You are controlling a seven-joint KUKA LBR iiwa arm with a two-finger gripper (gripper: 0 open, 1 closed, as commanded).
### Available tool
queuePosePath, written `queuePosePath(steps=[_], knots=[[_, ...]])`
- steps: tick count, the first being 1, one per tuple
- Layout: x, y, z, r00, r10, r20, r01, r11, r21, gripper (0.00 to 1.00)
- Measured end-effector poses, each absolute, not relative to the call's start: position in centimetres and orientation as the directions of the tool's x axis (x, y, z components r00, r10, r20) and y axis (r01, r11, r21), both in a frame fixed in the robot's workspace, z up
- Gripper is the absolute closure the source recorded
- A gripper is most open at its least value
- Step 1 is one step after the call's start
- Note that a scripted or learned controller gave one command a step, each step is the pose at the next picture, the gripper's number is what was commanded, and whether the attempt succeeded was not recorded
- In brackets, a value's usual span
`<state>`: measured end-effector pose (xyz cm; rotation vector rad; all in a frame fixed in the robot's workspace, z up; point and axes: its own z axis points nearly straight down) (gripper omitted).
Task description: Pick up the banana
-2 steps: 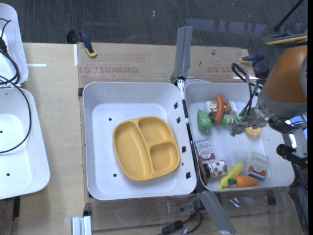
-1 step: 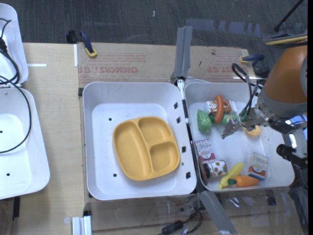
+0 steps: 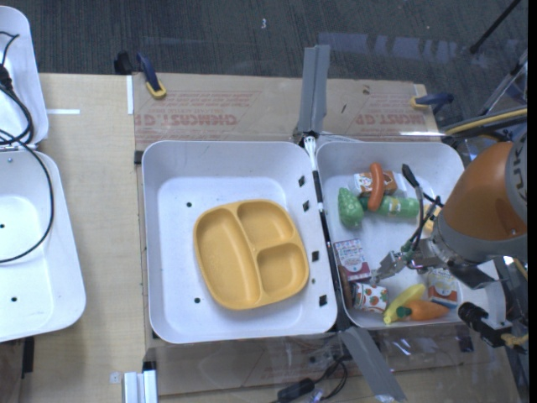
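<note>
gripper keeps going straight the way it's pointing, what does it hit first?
Probably the small printed carton just below-left of the gripper, not the banana, which lies further right. Depth is unclear from this single slanted view.

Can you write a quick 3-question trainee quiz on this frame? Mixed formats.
1. True or false: the yellow divided plate lies in the same bin as the banana.
2. Multiple choice: the banana lies in which part of the right bin? A) far left corner B) near edge C) centre of the far wall
3. Short answer: which thing touches the banana on its near side?

Key
1. False; the plate is in the left bin, the banana in the right one.
2. B
3. The orange carrot. The gripper hovers just above and left of both in the camera view.
</note>
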<state>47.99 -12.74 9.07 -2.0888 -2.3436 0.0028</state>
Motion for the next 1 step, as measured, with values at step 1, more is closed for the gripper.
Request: queuePosePath(steps=[1], knots=[[47.71, -16.12, 9.08, -0.504, 0.863, 0.001, 0.863, 0.504, -0.001, 0.00]])
